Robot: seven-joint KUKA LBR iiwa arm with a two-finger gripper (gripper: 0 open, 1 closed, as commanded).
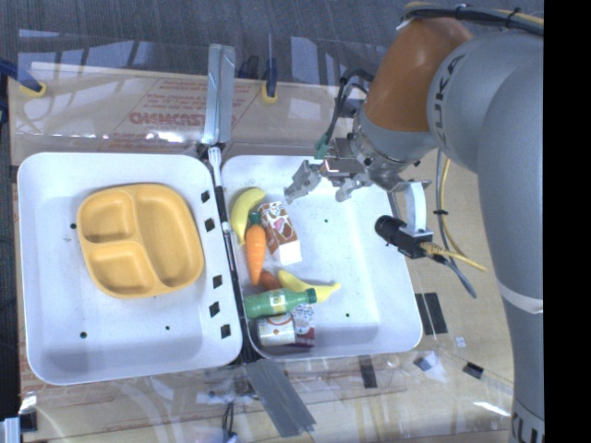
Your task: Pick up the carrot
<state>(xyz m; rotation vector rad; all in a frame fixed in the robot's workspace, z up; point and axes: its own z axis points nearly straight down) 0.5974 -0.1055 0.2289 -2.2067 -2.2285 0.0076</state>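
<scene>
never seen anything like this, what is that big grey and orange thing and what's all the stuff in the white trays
The big grey and orange thing is a robot arm, reaching in from the right. The picture comes from one fixed camera above the bench, looking down at a slant. At the arm's end is a pincer, its two-fingered grasping part. It hangs open above the right tray with nothing between its fingers.

The two shallow white trays sit side by side. The left tray holds a yellow divided plate. The right one has a cluster of toy groceries along its left side: a carrot, a banana, a small carton, a green bottle, a can and another yellow piece.

The arm's job is to pick up the carrot, which lies untouched in the tray.
</scene>
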